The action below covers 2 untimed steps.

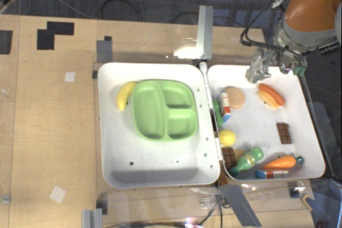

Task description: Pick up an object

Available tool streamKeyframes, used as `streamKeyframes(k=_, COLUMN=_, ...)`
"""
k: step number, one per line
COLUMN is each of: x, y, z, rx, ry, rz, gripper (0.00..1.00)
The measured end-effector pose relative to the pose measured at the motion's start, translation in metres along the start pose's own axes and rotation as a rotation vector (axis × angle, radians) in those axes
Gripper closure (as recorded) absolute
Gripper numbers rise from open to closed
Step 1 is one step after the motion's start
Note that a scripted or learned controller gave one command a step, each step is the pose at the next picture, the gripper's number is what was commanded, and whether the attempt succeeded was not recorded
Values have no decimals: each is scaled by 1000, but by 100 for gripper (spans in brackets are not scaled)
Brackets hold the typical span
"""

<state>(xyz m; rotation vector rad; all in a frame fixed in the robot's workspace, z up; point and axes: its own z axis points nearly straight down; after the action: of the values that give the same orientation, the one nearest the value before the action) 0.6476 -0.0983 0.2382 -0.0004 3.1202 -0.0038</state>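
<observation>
Hot dog (271, 95) lies in right bin (304, 115), just below claw (260, 73); claw's grip state unclear; carrot (279, 162) well below.

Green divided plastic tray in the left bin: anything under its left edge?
A yellow banana pokes out beside the green divided plastic tray, against its left edge. How far it runs underneath is covered.
</observation>
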Motion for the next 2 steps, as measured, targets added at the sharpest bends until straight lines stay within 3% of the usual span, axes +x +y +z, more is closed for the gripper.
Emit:
streamKeyframes(k=1, x=-1, y=1, z=-10, rx=0, ry=-4, rz=-2, gripper=100)
streamKeyframes(k=2, x=-6, y=92, z=-27, rx=-7, ry=9, rz=-97, gripper=100)
